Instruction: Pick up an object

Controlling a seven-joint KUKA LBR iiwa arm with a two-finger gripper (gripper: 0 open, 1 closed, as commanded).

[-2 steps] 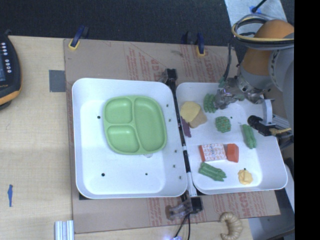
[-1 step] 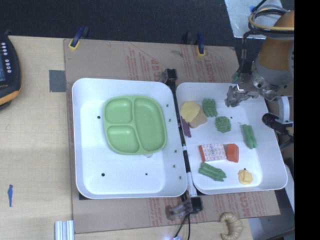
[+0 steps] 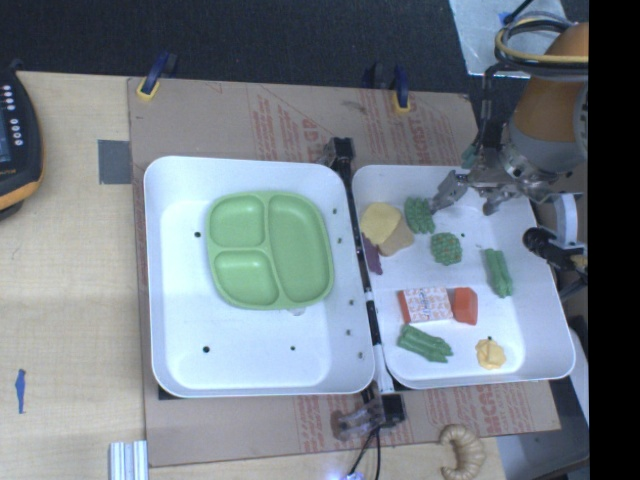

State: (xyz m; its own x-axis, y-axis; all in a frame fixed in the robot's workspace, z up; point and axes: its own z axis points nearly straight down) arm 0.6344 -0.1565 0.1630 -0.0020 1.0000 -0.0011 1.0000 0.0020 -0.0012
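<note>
My gripper (image 3: 470, 199) hangs open over the far edge of the right bin (image 3: 545, 313), with nothing between its fingers. Its left fingertip (image 3: 443, 196) is just right of a dark green leafy piece (image 3: 418, 215). Below that lie a green round piece (image 3: 446, 249) and a green pickle shape (image 3: 497, 272). A yellow block (image 3: 378, 219) leans on a tan piece (image 3: 396, 239) near the bin's left wall, beside a purple strip (image 3: 372, 259). Nearer the front are a red-and-white packet (image 3: 425, 304), an orange block (image 3: 464, 306), a green pod (image 3: 424, 344) and a small yellow item (image 3: 489, 353).
The left bin (image 3: 180, 318) holds a light green divided plate (image 3: 270, 248). A black and orange pendant (image 3: 14, 138) lies at the far left of the bench. Blue and yellow clamps (image 3: 400, 88) hold the cardboard's far edge. A tan curled object (image 3: 462, 451) sits in front of the right bin.
</note>
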